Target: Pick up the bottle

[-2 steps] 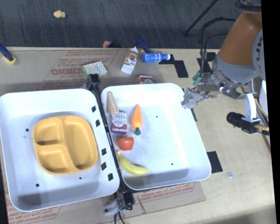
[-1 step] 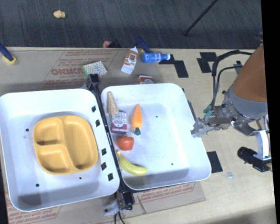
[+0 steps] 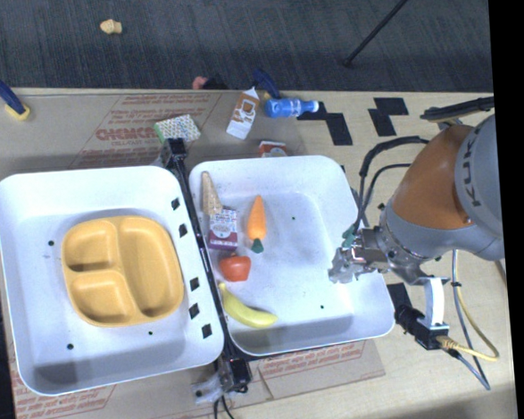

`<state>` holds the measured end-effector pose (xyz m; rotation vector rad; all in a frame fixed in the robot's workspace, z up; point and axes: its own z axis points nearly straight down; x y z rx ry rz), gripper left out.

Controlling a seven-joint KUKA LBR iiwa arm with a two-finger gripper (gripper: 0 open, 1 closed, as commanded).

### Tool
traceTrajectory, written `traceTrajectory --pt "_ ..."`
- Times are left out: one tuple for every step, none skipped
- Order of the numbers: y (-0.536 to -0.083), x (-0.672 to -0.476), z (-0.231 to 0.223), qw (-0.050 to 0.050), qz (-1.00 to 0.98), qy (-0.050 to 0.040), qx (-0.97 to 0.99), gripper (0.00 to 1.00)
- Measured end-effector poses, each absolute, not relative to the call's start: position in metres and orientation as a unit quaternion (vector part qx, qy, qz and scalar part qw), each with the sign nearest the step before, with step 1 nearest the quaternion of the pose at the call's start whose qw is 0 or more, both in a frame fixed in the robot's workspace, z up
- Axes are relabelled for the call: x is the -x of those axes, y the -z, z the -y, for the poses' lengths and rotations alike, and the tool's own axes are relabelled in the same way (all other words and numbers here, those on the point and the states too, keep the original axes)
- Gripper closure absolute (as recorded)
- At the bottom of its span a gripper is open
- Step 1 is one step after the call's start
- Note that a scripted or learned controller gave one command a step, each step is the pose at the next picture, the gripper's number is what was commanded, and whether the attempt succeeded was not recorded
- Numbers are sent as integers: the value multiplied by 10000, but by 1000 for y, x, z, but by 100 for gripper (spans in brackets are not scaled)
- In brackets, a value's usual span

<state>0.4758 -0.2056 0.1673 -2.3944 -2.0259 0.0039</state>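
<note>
A small blue bottle [image 3: 289, 108] lies on its side on the bench, behind the back rim of the right bin [image 3: 331, 168]. My gripper [image 3: 346, 263] hangs low over the right side of the right bin, just inside its right wall. It is far in front of the bottle and nothing shows in it. The grey arm with its orange band [image 3: 435, 192] comes in from the right.
Along the right bin's left side lie an ice cream cone [image 3: 209, 192], a carrot [image 3: 256, 221], a purple-and-white packet [image 3: 223, 230], a tomato [image 3: 236, 268] and a banana [image 3: 246, 313]. The left bin [image 3: 24, 265] holds a yellow divided plate [image 3: 123, 268]. A small carton [image 3: 243, 114] lies beside the bottle.
</note>
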Motion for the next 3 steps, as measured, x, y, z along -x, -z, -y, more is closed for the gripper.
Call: traceTrajectory --pt "-143 -476 200 28 7004 -6 7137 100" --pt "-194 -477 175 10 7445 -2 6676 100" --pt "-198 -477 211 0 8079 -3 5894 100"
